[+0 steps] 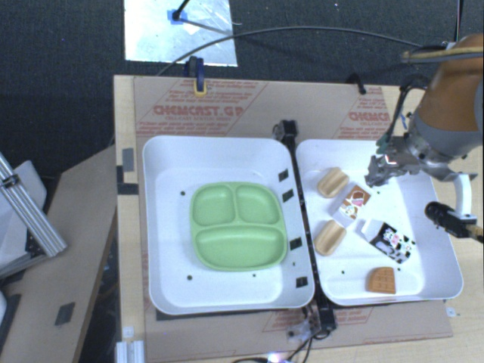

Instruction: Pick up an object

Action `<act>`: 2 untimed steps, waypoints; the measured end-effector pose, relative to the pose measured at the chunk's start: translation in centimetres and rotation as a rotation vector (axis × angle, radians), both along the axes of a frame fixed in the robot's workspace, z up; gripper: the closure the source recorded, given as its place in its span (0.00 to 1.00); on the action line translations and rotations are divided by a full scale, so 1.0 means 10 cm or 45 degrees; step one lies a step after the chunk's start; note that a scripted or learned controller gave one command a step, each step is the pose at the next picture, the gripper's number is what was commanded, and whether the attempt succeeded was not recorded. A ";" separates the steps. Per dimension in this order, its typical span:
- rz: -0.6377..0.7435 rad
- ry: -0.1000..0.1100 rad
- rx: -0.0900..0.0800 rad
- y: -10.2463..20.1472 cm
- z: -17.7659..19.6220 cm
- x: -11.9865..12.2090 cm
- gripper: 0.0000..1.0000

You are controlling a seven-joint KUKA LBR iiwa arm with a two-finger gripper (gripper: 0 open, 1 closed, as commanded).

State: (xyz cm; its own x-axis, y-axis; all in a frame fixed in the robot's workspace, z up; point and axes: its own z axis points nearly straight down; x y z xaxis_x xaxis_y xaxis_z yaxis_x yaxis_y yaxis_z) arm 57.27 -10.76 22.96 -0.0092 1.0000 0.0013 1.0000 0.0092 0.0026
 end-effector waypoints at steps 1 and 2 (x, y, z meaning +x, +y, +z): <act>0.001 0.002 0.001 0.55 0.04 -0.15 1.00; 0.001 0.003 0.001 1.06 -0.06 -0.26 1.00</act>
State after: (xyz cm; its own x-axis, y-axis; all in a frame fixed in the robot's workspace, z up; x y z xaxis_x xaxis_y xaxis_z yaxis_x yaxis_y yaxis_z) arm 54.69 -0.13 22.37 -0.0097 1.0000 0.0021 1.0000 0.0097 0.0001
